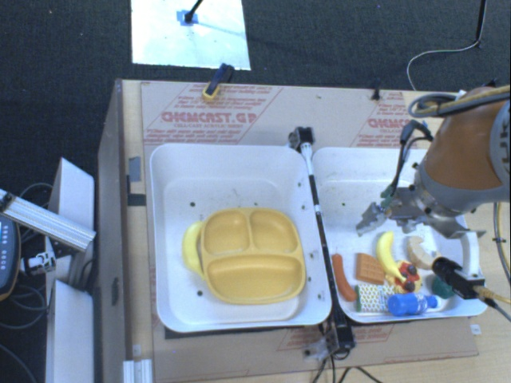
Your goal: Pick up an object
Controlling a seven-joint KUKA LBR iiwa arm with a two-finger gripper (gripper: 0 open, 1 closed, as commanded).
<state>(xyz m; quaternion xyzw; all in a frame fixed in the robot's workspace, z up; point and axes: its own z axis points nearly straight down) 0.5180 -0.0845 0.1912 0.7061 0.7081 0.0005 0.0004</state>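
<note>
A cluster of small toy foods is packed into the near right corner of the right bin (351, 174): a banana (386, 251), an orange waffle-like square (370, 268), a red sausage (343, 276), a speckled white block (368, 296), a blue bottle (407, 303), a bunch of dark berries (409, 273), a pale bread-like piece (418, 251) and a dark green item (441, 288). No single object is set apart as the target; the banana lies nearest the hand (375, 214), which is seen just above it, towards the middle of the bin. Nothing is seen between the fingers, and whether they are spread or closed cannot be told from this angle.

The main risk is judged to come from the crowding: the pieces are touching or overlapping, so a descent onto the banana could be blocked by the waffle or berries beside it, or two things could be pinched and both dropped. The banana's curved, smooth skin may slip out if it is caught off-centre. Items pushed against the near rim could be wedged or tipped over the edge.

In the left bin (172, 214) a yellow divided plate (251, 254) is lying over a yellow piece (192, 244), well apart from the hand
</note>
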